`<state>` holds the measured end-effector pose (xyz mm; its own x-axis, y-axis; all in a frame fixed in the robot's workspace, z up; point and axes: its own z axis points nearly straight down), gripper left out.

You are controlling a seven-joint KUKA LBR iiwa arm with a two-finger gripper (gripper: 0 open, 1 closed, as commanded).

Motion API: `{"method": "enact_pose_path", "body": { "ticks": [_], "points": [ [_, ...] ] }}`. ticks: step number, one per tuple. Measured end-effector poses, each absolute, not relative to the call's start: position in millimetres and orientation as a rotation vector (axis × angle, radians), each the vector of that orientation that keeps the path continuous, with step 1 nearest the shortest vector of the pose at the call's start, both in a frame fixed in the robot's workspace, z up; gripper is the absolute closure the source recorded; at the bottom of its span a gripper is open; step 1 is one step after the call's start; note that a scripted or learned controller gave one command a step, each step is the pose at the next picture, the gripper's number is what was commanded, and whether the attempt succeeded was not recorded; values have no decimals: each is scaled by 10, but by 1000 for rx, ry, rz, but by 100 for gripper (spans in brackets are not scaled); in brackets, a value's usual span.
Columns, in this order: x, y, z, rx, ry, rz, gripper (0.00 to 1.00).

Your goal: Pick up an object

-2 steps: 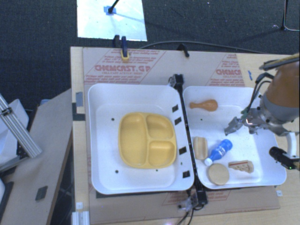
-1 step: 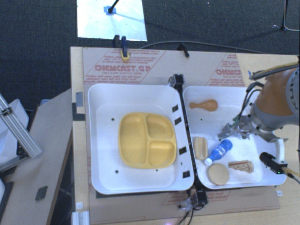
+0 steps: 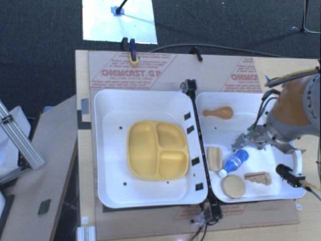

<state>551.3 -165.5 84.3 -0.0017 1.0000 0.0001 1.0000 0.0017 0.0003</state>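
Note:
The right bin (image 3: 235, 100) holds several small objects. A blue bottle with a white cap (image 3: 233, 162) lies at a slant near the middle. A tan chicken-leg shape (image 3: 218, 113) lies at the back. A pale bread slice (image 3: 214, 158) rests by the left wall. A round tan disc (image 3: 233, 186) and a brown toast-like piece (image 3: 259, 178) lie at the front. My gripper (image 3: 247, 141) hangs low over the bin, just above the bottle's blue end, on the grey and orange arm (image 3: 296, 107) coming from the right.
The left bin (image 3: 108, 134) bears a yellow divided plate (image 3: 157, 149). A black hinged divider (image 3: 194, 134) runs between the bins. A black part of the arm (image 3: 288, 174) reaches over the right bin's front right corner.

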Motion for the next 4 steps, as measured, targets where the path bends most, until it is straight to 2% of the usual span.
{"method": "enact_pose_path", "body": {
  "ticks": [1,4],
  "points": [
    [5522,-1660,955,2217,2222,2,100],
    [5782,-1601,2623,2210,2223,7,100]
  ]
}}
